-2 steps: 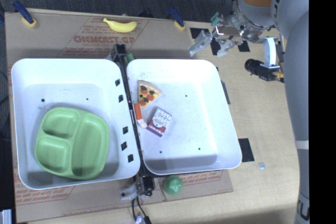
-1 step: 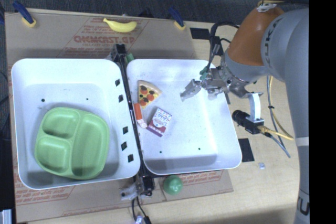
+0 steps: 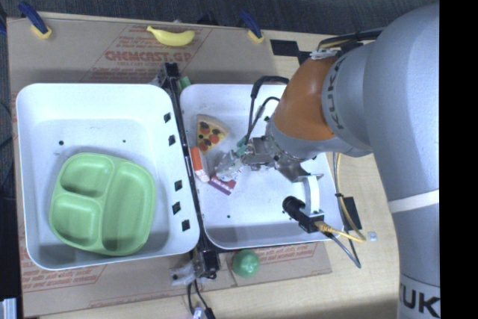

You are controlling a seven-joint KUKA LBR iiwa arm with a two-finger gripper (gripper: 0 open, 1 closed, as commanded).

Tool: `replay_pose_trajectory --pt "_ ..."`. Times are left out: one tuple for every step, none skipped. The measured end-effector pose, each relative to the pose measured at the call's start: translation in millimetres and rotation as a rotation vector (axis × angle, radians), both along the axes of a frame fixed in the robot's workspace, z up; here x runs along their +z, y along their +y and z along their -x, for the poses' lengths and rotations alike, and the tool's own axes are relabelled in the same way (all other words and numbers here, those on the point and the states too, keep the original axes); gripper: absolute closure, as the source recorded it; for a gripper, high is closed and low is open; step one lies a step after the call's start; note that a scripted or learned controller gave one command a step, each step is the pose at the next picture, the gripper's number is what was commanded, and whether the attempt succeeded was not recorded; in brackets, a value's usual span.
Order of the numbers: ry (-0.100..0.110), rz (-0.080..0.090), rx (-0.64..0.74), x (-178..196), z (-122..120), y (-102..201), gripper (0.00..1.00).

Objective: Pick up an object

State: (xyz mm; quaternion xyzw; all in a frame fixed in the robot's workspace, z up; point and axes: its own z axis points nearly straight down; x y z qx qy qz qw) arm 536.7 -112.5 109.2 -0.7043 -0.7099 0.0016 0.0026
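The gripper (image 3: 237,155) is lowered into the right bin (image 3: 254,231) over a clutter (image 3: 220,172) below the pizza slice (image 3: 211,132); its opening cannot be told. One item should be centred before closing.

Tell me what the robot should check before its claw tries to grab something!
1. Claw is over the right white bin: ok.
2. Things lie under it, a small clear-and-pink wrapped item and a toy pizza slice with red dots: ok.
3. Claw open or shut: cannot tell.
4. Anything held between its fingers: cannot tell.
5. Green divided plastic plate sits apart in the left white bin: ok.
6. Green ball and yellow banana lie outside the bins: ok.
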Motion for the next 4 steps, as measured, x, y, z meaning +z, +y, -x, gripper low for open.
replay_pose_trajectory --pt "-0.003 0.002 -0.001 -8 -60 15 0.0" --pt "-0.002 0.002 0.002 2 -60 15 1.0" --pt "-0.004 0.002 -0.002 83 32 33 1.0" --pt "-0.003 0.001 -0.002 83 32 33 0.0"
